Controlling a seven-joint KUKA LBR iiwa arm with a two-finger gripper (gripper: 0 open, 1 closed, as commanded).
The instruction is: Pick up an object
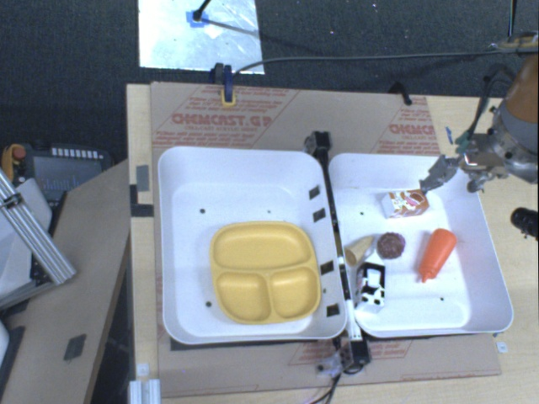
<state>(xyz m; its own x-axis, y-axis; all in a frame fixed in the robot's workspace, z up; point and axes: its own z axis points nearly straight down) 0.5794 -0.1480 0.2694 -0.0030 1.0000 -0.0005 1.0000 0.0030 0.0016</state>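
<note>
- Two white bins are sitting side by side on the bench: the left bin (pixel 181 183) is holding a yellow divided tray (pixel 263 270), and the right bin (pixel 472 310) is holding the loose things the arm could take.
- Nothing is being lifted yet — every object is lying on the bin floor, so the whole pick is left to do: the descent, the closing and the raise.
- The gripper (pixel 435 178) is reaching in from the 3 o'clock side and hanging over the right bin's 1 o'clock corner; whether its pincer is apart or together cannot be told at this size.
- The small packet (pixel 405 203) looks like the likeliest target, judging by nearness: it is lying just beside the gripper tip, toward 7 o'clock from it, in the upper middle of the right bin.
- The packet's long axis is running roughly 9-to-3, tipped slightly up at the 3 o'clock end.
- The orange carrot (pixel 436 254) is lying toward 5 o'clock of the packet, its long axis running 1-to-7 — which end is the thin one is hard to tell.
- A brown round piece (pixel 391 245) and a black-and-white block (pixel 373 284) are resting toward the bin's 7 o'clock side.
</note>
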